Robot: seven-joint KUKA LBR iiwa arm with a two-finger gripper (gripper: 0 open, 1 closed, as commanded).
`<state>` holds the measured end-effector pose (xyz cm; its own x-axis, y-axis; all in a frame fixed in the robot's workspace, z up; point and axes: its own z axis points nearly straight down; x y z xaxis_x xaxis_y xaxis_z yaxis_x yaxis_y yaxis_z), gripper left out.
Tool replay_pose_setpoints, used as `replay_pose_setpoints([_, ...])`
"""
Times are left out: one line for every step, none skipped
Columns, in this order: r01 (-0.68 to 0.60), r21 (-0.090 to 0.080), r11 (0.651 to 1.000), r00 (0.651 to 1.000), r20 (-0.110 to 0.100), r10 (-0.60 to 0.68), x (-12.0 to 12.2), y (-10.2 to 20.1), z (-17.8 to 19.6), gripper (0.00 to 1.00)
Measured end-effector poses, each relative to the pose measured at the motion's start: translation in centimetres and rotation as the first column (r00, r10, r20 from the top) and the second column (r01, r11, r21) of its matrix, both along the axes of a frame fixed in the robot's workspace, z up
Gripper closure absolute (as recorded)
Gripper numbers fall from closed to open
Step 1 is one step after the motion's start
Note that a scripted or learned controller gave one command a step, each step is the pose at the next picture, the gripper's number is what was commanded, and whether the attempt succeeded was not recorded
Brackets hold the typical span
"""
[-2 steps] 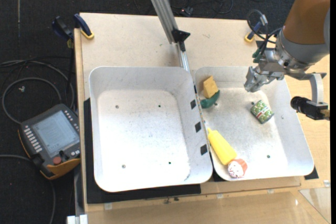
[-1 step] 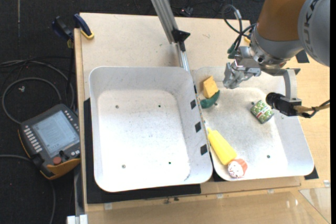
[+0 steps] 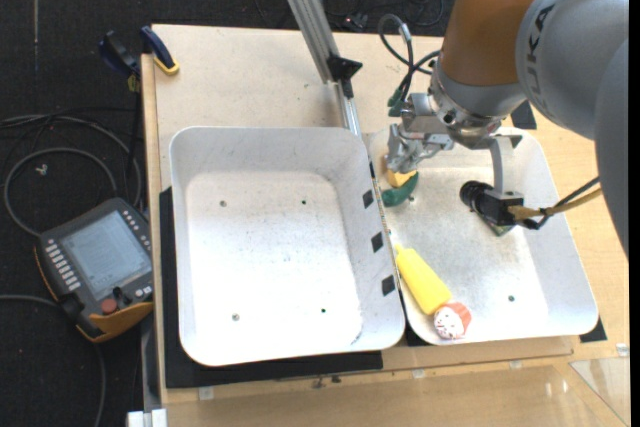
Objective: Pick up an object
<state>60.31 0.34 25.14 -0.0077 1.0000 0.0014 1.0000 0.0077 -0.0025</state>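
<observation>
Yellow-green object (image 3: 400,187) directly beneath claw (image 3: 403,165)

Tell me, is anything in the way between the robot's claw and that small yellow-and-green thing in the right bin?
Nothing visible is. The gripper hangs directly over the small yellow-and-green object near the right bin's left wall, with no other item between them. The yellow cylinder and the red-and-white piece lie nearer the front, off its path.
</observation>
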Motion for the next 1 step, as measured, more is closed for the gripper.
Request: replay_pose_setpoints([0.0, 0.0, 1.0, 1.0, 0.005, 0.0, 2.03, 5.24, 0.19, 1.0])
